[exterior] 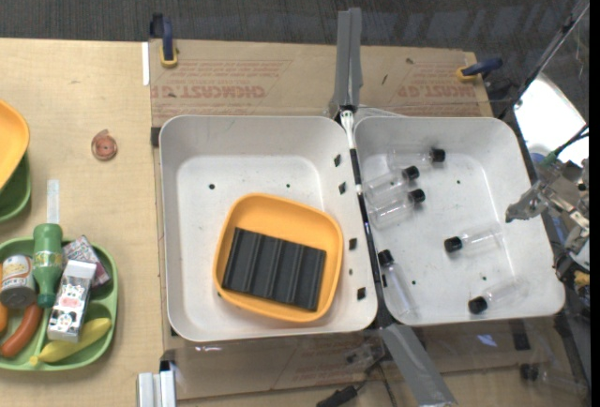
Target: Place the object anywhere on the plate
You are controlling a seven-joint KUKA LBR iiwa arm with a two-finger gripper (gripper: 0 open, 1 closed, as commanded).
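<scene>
A yellow-orange plate [236, 219] lies in the left bin [187, 152], toward its front. On the plate rests a black ridged block [275, 269], lying flat. Several clear vials with black caps are scattered in the right bin [497, 138], among them one near the back [412, 173], one at mid-right [464, 243] and one at the front [483, 302]. My gripper [527, 206] hangs at the right bin's right rim, partly cut off by the frame edge, well away from the plate. Nothing is seen in it.
A grey divider bar [349, 58] runs between the bins at the back. On the wooden table to the left stand a green tray of toy food [89, 339] and a yellow bowl [9, 147]. Clamps [164, 44] hold the cardboard at the back corners.
</scene>
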